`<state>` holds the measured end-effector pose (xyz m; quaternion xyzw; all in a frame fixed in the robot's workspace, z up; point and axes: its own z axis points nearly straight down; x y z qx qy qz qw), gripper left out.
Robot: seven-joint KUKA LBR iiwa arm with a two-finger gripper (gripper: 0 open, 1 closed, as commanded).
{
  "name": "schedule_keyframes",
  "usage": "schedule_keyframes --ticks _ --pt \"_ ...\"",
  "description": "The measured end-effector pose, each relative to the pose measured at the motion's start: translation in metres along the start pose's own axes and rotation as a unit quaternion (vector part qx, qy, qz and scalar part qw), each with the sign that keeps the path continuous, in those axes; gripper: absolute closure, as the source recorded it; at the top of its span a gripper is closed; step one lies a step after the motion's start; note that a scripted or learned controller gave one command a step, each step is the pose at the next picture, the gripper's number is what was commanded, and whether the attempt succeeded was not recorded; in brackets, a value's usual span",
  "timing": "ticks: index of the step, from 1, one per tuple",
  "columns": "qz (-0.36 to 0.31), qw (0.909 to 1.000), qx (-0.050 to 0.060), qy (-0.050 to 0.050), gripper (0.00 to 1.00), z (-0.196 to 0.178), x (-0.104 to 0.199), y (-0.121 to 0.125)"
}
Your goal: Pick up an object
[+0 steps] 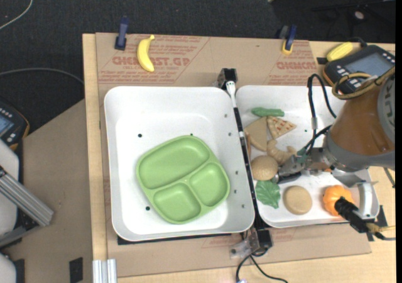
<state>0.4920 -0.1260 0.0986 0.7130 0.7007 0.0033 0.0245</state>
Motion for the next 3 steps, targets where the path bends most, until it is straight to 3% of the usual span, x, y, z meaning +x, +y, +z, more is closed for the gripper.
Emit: schedule_keyframes --ticks 2,3 --pt "0.003 1.0 -0.005 -0.005 0.0 0.0 0.004 -0.003" --pt "-0.002 1.0 -0.006 0.002 1.0 -0.012 0.011 0.0"
